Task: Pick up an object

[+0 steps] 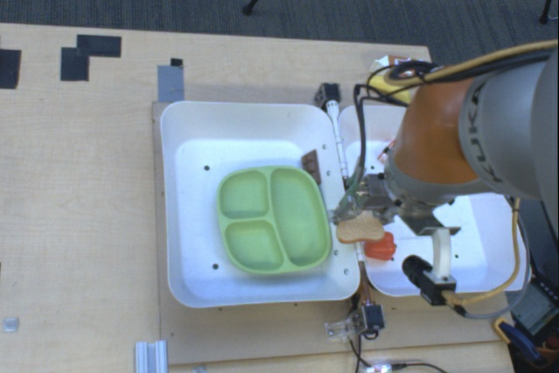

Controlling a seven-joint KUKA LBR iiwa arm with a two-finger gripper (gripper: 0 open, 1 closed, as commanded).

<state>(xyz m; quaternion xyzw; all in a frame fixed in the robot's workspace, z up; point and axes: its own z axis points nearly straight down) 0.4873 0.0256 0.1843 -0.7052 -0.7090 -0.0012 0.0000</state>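
A tan, toast-like piece (360, 229) sits over the seam between the two bins, right under my gripper (348, 208). The gripper's metal tip meets its upper left edge. A red-orange object (380, 249) lies just below and to the right of it, in the right bin (489, 275). A small brown piece (310, 160) rests on the right wall of the left bin (188, 188). The grey and orange arm covers much of the right bin.
A green three-compartment plate (272, 220) fills the middle of the left bin. A black-tipped white rod (334, 122) runs along the seam between the bins. Cables (393, 83) loop above the arm, and a black part (426, 279) sticks out near the right bin's front.
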